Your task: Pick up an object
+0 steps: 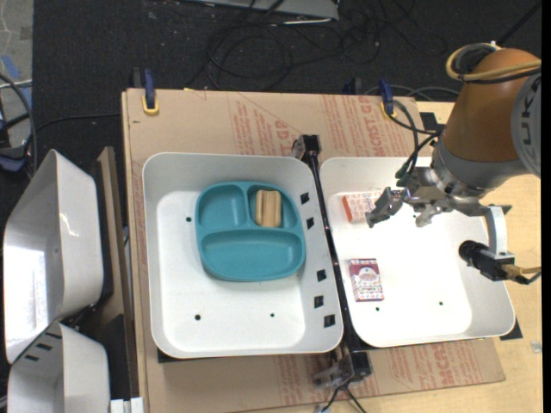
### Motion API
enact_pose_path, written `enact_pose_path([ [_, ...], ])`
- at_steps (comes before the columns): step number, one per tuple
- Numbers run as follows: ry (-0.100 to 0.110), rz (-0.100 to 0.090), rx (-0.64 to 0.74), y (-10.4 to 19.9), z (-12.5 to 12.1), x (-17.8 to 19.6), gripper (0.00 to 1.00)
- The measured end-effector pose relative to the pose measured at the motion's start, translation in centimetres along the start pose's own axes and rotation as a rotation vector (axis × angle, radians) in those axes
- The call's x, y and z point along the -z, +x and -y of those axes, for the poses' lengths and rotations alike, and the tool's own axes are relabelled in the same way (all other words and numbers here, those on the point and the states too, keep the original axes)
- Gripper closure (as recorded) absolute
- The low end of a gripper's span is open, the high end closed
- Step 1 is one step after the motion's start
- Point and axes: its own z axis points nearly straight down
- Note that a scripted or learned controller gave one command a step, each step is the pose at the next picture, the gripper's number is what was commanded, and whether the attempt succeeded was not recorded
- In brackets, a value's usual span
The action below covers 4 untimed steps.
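- Two shallow white bins sit side by side on the brown bench (224,114), their inner walls touching down the middle.
- In the left bin (172,256) a teal divided plate (245,252) lies towards the far half.
- A small wooden block (269,207) rests in the plate's far right compartment. The other compartments hold nothing.
- The right bin (448,274) holds two small things, both on its left side.
- One is a red and white box (355,205), lying flat near the far left corner.
- The other is a pink packet (367,280), flat on the floor nearer the camera and clear of the box.
- The arm (491,101) reaches in from the right, with its wrist over the far part of the right bin.
- The jaws hang just right of the red and white box, at about the same depth in the bin.
- They stand spread apart with nothing between them, and they grip neither the box nor the packet.
- How high the jaws are above the bin floor cannot be told.
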Motion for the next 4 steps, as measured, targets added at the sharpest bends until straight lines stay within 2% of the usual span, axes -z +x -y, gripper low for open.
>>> enact_pose_path([
  [1, -0.013, 0.001, 0.002, 0.0, -0.3, 0.7, 0.0],
  [2, -0.009, 0.001, -0.001, -0.2, 0.3, -5.4, 0.0],
  [3, -0.011, 0.001, -0.001, 0.0, 0.9, -9.8, 0.0],
  [4, -0.012, 0.001, -0.001, 0.0, 0.9, -12.7, 0.0],
])
